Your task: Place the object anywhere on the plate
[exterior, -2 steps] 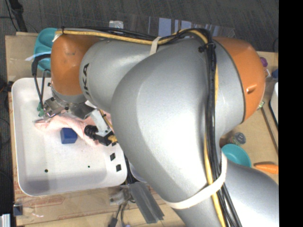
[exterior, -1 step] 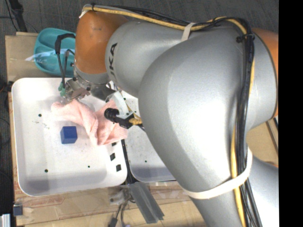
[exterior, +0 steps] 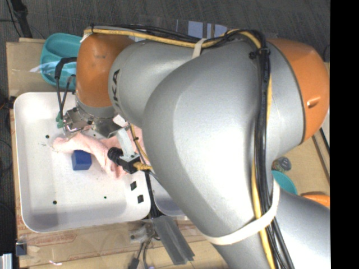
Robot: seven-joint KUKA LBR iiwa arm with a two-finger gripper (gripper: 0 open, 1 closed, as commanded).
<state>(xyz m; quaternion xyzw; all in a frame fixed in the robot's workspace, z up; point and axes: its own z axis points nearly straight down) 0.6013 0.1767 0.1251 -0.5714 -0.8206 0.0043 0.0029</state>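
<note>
Grey arm housing (exterior: 224,128), nearest the camera, covers the middle and right of the frame. At its far end the gripper (exterior: 70,125) hangs low over the left white bin (exterior: 33,206), in the left-centre of the frame; whether it grips anything cannot be told. Just below it a blue block (exterior: 82,160) rests on a pale pink plate (exterior: 98,147). Judging by that, the placing looks done or nearly so; the next move likely calls for a straight lift clear of the block. Open bin floor lies toward the lower left; the bin's upper rim sits close behind the wrist.
</note>
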